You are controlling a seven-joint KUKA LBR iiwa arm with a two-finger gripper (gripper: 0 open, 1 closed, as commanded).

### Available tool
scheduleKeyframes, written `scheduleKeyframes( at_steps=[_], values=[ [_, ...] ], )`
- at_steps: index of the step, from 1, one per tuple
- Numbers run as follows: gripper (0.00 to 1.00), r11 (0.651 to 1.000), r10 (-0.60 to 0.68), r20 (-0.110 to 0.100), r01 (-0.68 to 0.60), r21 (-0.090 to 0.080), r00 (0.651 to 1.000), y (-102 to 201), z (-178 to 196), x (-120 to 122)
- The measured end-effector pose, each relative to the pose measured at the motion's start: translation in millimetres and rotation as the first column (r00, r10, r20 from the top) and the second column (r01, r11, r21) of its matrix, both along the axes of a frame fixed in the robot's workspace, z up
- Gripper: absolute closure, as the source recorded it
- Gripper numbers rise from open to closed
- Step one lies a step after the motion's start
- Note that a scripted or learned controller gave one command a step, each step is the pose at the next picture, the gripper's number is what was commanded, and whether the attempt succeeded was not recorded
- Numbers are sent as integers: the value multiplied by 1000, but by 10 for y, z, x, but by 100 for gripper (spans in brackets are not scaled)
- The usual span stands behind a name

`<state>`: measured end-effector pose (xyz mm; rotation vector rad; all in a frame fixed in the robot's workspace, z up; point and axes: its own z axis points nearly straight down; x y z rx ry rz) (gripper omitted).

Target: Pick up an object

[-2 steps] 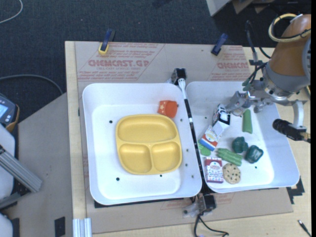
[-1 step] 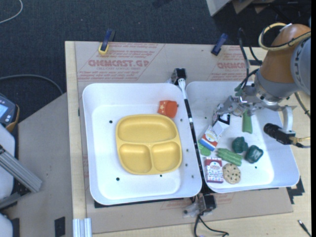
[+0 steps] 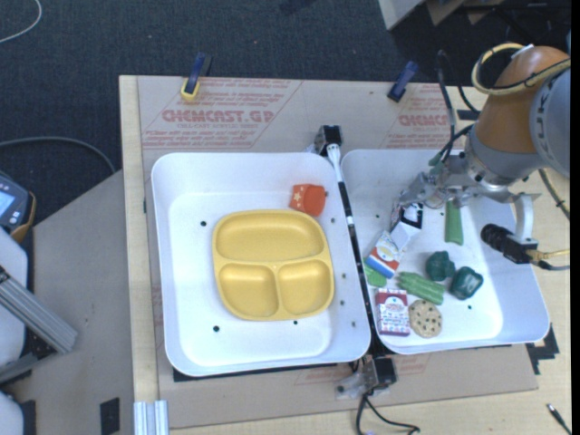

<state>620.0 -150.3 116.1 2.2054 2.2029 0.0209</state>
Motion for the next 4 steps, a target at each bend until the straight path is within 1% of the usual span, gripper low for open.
scheduleKeyframes(
  at_steps=[1,2,3,4],
  values=[
    [100,1000,1,1,-1,3,1000,15,95,6],
    [100,1000,2,-20,-2,5,1000,20,740,32],
    [100,1000,2,-20,-2,5,1000,19,1116,45],
    [100,1000,7,-29,-6,10,1000,543,1006,129]
  ],
)
